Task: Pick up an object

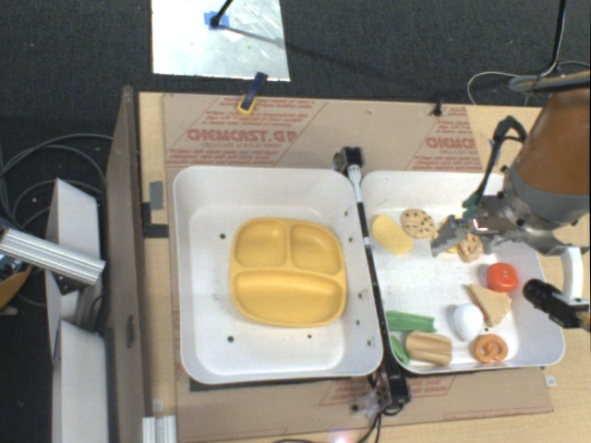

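My gripper [459, 234] hangs low over the middle of the right bin [550, 344], reaching in from the right. Right beneath it lies a chocolate-chip cookie [470, 245], partly hidden by the gripper; whether they touch I cannot tell. A second cookie [417, 221] and a yellow lemon-like piece [391, 236] lie just to its left. Nearer the front are a red tomato [501, 277], a sandwich wedge [490, 303], a white egg [466, 320], a green bean pod [409, 321], a bread roll [428, 346] and an orange doughnut [489, 348].
The left bin [199, 247] holds a yellow divided plate [287, 271]. A black clamp bar [365, 238] runs along the seam between the bins. The arm's grey and orange body [554, 164] overhangs the right bin's far right corner.
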`<state>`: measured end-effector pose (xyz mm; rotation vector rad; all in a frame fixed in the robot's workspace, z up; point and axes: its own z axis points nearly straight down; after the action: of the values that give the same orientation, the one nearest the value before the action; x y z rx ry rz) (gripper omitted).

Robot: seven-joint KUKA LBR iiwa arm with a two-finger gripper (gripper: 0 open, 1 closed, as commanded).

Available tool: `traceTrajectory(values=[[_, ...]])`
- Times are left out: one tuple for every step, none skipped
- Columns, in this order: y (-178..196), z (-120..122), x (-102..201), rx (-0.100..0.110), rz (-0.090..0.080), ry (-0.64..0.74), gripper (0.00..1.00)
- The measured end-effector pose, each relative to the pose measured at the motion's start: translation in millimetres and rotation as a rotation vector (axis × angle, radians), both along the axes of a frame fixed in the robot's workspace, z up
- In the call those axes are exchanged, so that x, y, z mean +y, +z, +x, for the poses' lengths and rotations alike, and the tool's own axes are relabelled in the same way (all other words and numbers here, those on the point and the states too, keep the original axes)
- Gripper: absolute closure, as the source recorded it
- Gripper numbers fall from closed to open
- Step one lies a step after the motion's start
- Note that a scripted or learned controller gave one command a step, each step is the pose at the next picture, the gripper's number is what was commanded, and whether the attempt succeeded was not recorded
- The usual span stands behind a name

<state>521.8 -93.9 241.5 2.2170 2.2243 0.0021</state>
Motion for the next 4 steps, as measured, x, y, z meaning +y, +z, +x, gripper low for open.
traceTrajectory(values=[[7.1,37.7,-81.7,-0.005,-0.005,-0.007,0.00],[-88.2,42.9,-105.9,0.006,0.000,-0.004,0.00],[-63.1,131.3,-72.4,-0.010,-0.003,0.006,0.00],[-148.8,105.6,-86.5,0.005,0.000,-0.003,0.00]])
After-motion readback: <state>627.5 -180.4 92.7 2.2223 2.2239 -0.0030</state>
